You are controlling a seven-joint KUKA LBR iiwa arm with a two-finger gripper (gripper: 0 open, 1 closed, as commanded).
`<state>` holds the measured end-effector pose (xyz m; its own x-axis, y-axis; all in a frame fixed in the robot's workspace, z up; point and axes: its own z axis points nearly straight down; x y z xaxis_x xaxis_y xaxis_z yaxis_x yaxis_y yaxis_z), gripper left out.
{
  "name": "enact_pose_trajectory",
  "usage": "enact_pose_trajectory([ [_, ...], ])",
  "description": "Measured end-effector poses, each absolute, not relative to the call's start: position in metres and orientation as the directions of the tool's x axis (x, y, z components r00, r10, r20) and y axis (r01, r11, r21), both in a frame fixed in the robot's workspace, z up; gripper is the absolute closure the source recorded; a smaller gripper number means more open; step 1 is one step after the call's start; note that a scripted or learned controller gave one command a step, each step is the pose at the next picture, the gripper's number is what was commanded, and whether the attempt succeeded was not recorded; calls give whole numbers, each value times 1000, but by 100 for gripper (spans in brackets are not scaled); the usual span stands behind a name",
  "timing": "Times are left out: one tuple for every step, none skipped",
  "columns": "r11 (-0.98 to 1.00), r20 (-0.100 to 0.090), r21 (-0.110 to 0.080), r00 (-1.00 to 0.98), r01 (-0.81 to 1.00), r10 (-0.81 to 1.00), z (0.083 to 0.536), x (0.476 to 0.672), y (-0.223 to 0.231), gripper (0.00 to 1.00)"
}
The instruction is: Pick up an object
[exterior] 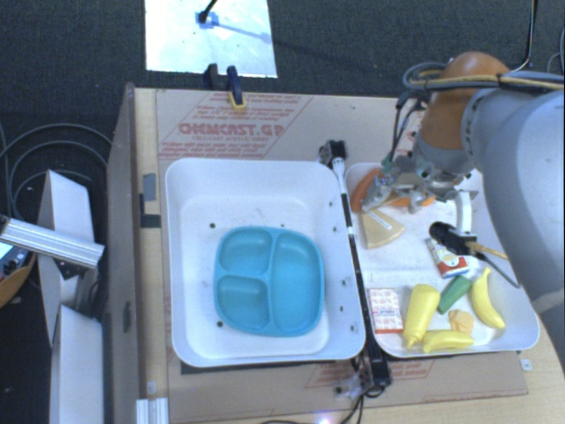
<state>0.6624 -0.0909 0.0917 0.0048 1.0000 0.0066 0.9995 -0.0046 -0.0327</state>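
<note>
Nearest the camera, along the right bin's front edge, lie 2 yellow toy pieces, a banana and a small red-and-white box, all light, stiff, smooth plastic likely to slip unless pinched across the narrow middle. Farther back the hand hovers over an orange piece and a pale wedge; I cannot tell its state, and the bin wall crowds that corner.

I count two shallow white bins: a left bin and a right bin. In the left one I see one blue divided plate. In the right I count one banana, one yellow squeeze bottle, one small yellow piece, one green item, one pale wedge, one orange item, one small red-and-white box and one red-and-white packet.
</note>
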Motion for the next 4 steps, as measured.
enact_pose_trajectory([
  [1, 2, -26, -1, 1000, 1000, 104, 664, -92, 100],
  [-6, -2, -2, 6, 1000, 1000, 126, 596, -149, 100],
  [6, 2, -2, -6, 1000, 1000, 135, 561, -97, 100],
  [-4, -3, 3, 4, 1000, 1000, 181, 525, -166, 100],
])
